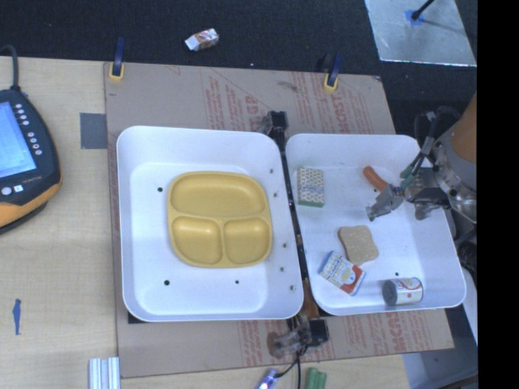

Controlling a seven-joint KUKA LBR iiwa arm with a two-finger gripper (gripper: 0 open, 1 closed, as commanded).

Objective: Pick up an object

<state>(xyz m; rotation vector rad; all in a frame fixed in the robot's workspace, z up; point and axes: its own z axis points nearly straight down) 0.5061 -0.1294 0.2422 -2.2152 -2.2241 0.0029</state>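
The right white bin [324, 148] holds a green-patterned small box [310, 186], an orange stick-like item [373, 176], a tan bread-shaped piece [358, 243], a small blue-and-red carton [341, 272] and a grey can [403, 291] lying on its side. My gripper [401, 207] hangs over the right part of this bin, just right of the orange item and above the tan piece. Its fingers stand open with bare bin floor between them. The arm enters from the right edge.
The left white bin [134, 217] holds a yellow divided tray [219, 217]. A teach pendant [20, 156] lies on the bench at far left. A crumpled wrapper [202, 40] lies on the dark floor beyond. Clamps sit at the bins' shared edge.
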